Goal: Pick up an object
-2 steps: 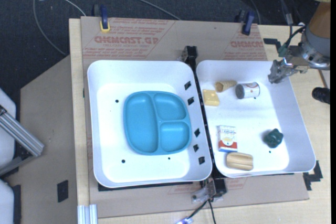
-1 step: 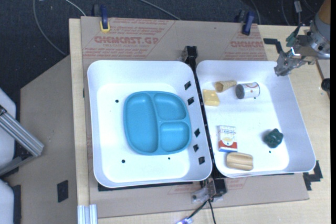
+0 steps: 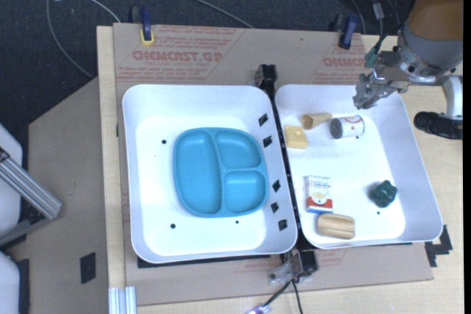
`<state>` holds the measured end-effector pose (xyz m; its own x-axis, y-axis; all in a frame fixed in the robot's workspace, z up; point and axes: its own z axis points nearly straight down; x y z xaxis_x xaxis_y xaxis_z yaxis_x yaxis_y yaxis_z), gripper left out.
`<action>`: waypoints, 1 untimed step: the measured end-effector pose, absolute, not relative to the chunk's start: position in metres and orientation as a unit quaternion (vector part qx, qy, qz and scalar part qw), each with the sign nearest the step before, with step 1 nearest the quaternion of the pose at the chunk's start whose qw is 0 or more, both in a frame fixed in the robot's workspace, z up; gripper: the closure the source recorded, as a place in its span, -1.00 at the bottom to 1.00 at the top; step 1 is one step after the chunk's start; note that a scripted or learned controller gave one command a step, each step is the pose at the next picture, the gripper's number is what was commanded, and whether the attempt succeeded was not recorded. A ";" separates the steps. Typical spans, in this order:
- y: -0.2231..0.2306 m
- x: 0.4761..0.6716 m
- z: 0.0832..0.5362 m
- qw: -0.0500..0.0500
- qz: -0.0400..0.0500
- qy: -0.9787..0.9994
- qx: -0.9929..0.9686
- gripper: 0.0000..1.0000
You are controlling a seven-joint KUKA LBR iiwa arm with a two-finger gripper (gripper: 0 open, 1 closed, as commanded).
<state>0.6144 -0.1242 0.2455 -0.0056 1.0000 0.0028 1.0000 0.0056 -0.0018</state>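
Observation:
The right bin (image 3: pixel 412 151) holds several small items: a tan wedge (image 3: pixel 317 120), a pale yellow block (image 3: pixel 295 137), a grey and white cylinder (image 3: pixel 346 127), a red and white carton (image 3: pixel 319 194), a tan bread roll (image 3: pixel 335 226) and a dark green lump (image 3: pixel 383 193). My gripper (image 3: pixel 366 98) hangs over the bin's far right corner, just above and to the right of the cylinder. Nothing shows between its fingers.
The left bin (image 3: pixel 147 217) bears a blue divided plate (image 3: pixel 220 171). Black clips (image 3: pixel 266 75) join the bins along the middle. Blue clamps (image 3: pixel 146 26) pin the cardboard at the back. Cables lie on the dark floor beyond.

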 end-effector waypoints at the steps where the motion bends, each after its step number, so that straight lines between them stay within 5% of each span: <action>1: -0.073 0.616 0.232 0.002 0.000 -0.709 -0.705 1.00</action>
